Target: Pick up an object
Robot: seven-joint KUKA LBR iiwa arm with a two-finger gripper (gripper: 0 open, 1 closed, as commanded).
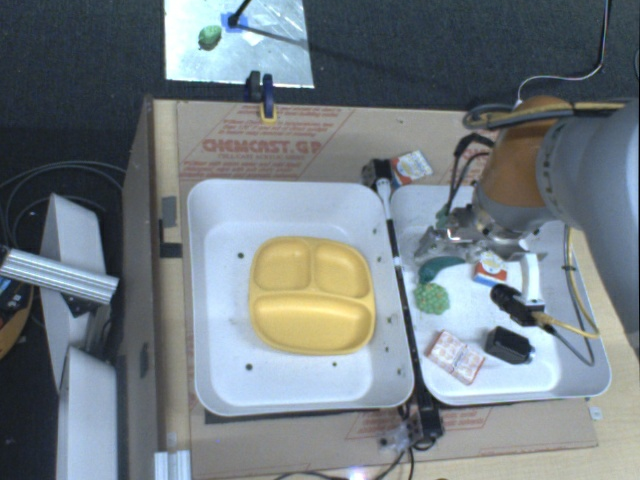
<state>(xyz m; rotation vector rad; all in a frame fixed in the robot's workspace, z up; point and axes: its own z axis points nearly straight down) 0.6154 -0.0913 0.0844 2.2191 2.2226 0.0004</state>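
— Where is the claw hanging?
— The claw (441, 244) is hanging over the right bin (572, 370), close to the wall it shares with the left bin (215, 368). I cannot tell whether it is released or clenched, because the metal parts are blurring together.
— What is lying nearest?
— A teal object (436, 266) is lying just under the claw's tip in the view. I cannot tell whether they are touching. A green bumpy ball (432, 297) is sitting just past it, farther from the claw.
— Anything else?
— A small red-and-white item (490, 268) is lying near the claw on the arm's side. A pink packet (455, 356) is resting well beyond the ball. A yellow divided plate (310, 293) is sitting across the wall, well apart from the claw.
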